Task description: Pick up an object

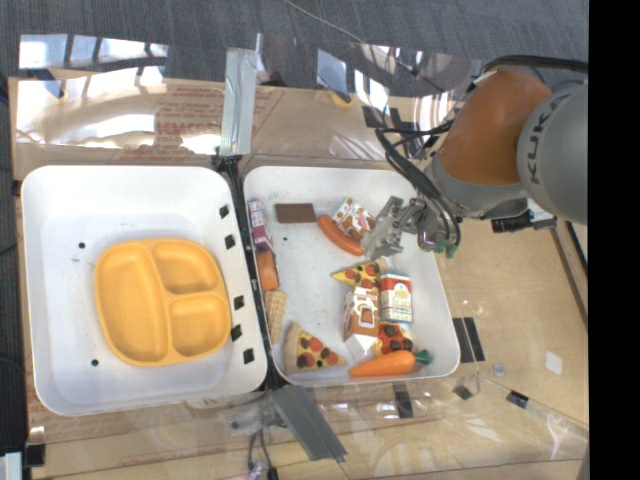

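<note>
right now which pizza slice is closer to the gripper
The upper pizza slice, just below the gripper; the other slice lies at the bin's near edge.

A yellow divided tray [160,300] lies in the left bin [50,208].

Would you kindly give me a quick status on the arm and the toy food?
Pincer low over right bin, nothing visibly held. Toy food crowded beneath: pizza slice, carton, carrot. Yellow tray in left bin.
</note>
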`<state>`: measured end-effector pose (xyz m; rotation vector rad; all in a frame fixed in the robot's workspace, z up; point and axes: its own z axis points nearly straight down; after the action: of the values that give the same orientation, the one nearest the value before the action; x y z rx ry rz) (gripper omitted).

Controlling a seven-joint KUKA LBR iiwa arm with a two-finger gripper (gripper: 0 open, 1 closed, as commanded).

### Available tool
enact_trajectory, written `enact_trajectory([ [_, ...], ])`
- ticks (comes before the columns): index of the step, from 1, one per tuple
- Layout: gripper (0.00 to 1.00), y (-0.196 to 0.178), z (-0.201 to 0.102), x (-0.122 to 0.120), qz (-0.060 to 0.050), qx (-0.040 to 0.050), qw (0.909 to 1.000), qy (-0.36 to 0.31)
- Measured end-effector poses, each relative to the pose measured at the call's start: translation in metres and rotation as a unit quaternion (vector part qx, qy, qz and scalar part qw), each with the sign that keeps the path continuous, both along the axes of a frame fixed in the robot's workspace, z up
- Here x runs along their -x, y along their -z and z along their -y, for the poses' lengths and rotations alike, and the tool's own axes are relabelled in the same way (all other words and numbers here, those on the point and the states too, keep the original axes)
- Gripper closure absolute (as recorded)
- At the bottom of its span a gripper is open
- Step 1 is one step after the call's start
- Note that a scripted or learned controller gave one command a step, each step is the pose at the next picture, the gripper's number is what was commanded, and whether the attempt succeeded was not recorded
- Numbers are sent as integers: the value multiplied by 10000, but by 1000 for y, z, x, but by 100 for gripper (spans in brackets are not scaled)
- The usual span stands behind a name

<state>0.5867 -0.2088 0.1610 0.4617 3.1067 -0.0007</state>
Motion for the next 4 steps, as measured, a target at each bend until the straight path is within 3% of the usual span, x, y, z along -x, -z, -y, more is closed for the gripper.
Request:
enact_trajectory([
  [1,100,27,-86,27,-29,-14,9980,630],
  [2,100,-86,-146,-64,52,-7,9942,1073],
  [3,100,-127,-102,-59,34,9,9999,95],
  [4,100,-88,-21,-10,-13,0,9934,-1149],
])
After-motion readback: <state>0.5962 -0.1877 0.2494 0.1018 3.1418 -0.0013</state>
